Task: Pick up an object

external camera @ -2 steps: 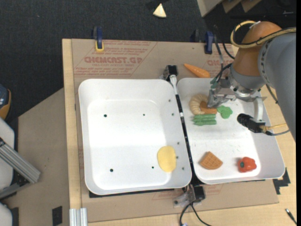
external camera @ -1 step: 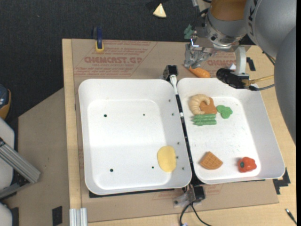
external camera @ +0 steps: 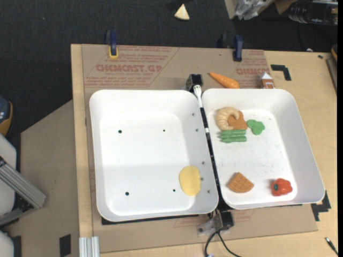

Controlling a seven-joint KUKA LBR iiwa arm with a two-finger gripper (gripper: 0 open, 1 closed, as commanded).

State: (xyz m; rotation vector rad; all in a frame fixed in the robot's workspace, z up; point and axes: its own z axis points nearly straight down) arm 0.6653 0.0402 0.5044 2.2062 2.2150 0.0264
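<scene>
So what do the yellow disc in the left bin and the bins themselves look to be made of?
The yellow disc: likely molded plastic or rubber toy food, matte, with an even color and soft rounded edge. The left bin and right bin: thin white formed plastic by their look, smooth and slightly glossy, with rounded corners and raised rims.

Slanted overhead view of both bins (external camera: 102, 143)

We see a brown board bench (external camera: 139, 63) bearing two white bins, left (external camera: 107, 116) and right (external camera: 300, 138). A carrot (external camera: 224, 80) and small carton (external camera: 266, 81) lie behind them.
</scene>
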